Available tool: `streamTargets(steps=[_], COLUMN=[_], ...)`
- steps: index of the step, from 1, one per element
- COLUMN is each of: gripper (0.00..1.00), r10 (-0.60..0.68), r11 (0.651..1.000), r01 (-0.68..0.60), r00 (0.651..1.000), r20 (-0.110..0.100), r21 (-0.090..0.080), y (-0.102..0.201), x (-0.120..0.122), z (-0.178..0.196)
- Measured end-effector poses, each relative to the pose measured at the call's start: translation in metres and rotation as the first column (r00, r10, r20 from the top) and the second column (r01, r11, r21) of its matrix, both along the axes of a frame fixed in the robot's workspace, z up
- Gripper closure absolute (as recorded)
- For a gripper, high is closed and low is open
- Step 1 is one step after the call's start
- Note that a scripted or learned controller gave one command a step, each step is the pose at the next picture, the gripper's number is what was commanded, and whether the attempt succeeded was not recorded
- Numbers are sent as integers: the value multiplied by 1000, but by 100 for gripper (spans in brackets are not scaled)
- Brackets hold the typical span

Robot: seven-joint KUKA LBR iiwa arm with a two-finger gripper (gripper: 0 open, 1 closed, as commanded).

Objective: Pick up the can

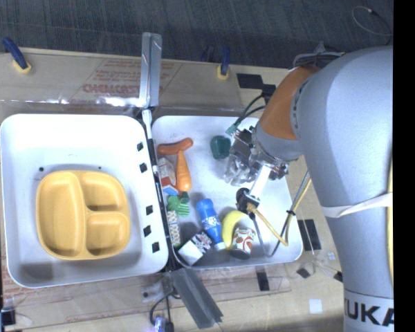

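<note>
In the camera view, the grey arm [349, 158] is seen reaching in from the right, its orange band [280, 113] lying above the wrist. The wrist is bent down over the right bin [194, 126], and the jaws [234, 170] are lowered into the bin's upper middle part, to the right of the dark green object [220, 146]. Whether the jaws are open or closed cannot be told, since the end of the tool is blurred against the white floor. Yellow and black cables [277, 234] are looped below the wrist.

Two white bins are carried side by side on the surface [69, 75], which is covered with brown cardboard and held by blue clamps [15, 54]. Dark flooring is seen beyond its far edge.

In the left bin [21, 137], one yellow divided plate [83, 214] is laid. In the right bin, several things are counted: one sausage [176, 146], one carrot [183, 172], one blue bottle [209, 220], one yellow banana [232, 224], one green toy [177, 204] and a small white box [191, 248].

The can [243, 242], white with red marks, is found near the bin's near edge, touching the banana and well apart from the jaws.
</note>
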State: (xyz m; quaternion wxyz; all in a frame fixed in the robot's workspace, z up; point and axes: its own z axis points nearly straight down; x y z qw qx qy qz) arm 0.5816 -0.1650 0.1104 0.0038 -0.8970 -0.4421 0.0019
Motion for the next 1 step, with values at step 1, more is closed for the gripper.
streamTargets(steps=[1], gripper=[0], r10=[0], r11=[1000], r01=[0], r00=[1000], r20=[0], r21=[0], y=[0], x=[0], z=[0])
